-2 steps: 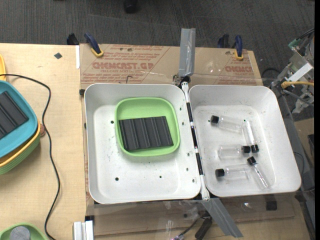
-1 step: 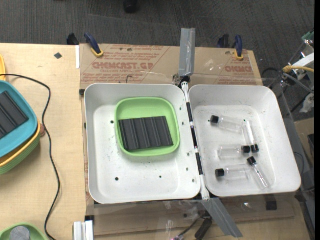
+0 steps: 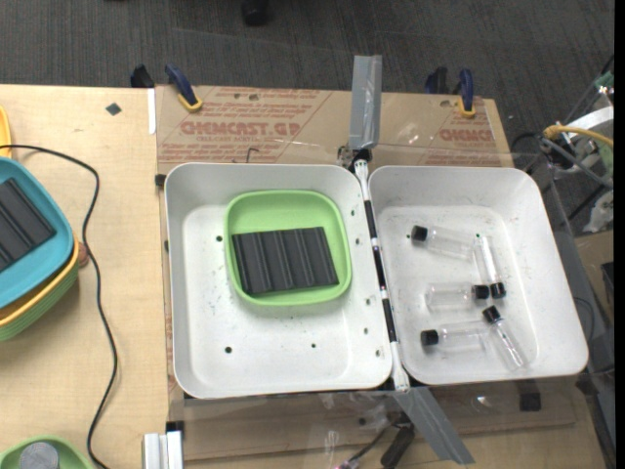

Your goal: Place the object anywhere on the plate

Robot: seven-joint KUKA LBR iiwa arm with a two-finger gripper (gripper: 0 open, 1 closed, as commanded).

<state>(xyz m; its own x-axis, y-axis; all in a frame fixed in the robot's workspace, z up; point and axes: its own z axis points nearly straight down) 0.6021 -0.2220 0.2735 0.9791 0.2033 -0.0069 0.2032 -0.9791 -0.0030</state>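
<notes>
1. Camera view, looking down: we see two white bins side by side, the left bin [image 3: 195, 350] and the right bin [image 3: 547, 262], their inner rims touching.
2. A green plate [image 3: 332, 213] sits in the upper middle of the left bin, and a dark ribbed mat [image 3: 288, 260] covers most of its floor.
3. We count five clear vials [image 3: 464, 338] with black caps, all lying flat in the right bin. They are loosely scattered, well apart from the plate.
4. We cannot tell the state of the gripper.
5. Cardboard [image 3: 254, 125] lies under the bins, held by a blue clamp [image 3: 183, 88] at each back corner.
6. A black cable [image 3: 98, 262] runs down the wooden bench [image 3: 59, 115] on the left.
</notes>
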